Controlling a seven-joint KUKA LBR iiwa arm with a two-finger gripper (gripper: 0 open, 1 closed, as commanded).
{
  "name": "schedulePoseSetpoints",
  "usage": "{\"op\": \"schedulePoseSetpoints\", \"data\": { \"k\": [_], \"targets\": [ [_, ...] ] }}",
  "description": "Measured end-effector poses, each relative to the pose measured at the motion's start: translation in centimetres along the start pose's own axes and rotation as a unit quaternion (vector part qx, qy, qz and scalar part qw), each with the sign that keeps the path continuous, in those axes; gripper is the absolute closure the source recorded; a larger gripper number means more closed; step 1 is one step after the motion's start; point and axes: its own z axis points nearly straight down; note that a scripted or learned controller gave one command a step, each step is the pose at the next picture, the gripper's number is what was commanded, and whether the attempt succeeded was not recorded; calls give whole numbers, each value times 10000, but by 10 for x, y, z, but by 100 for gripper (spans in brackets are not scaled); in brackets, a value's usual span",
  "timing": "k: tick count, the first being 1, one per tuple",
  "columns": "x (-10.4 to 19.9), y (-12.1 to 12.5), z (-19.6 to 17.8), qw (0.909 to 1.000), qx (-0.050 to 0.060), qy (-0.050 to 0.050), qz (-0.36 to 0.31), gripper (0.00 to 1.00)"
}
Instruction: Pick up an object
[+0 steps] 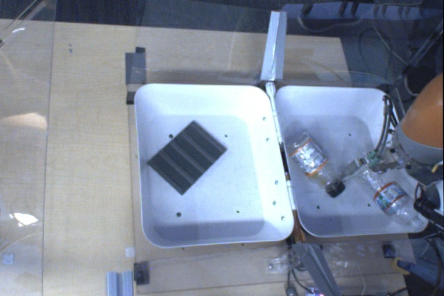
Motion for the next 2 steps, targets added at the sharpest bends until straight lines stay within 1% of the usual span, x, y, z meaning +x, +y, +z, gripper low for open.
{"op": "schedulePoseSetpoints", "data": {
  "k": [1,2],
  "targets": [
    [0,3,-11,10000,-32,-12,-4,100],
    [61,21,-84,9996,61,39,-273,100]
  ]
}}
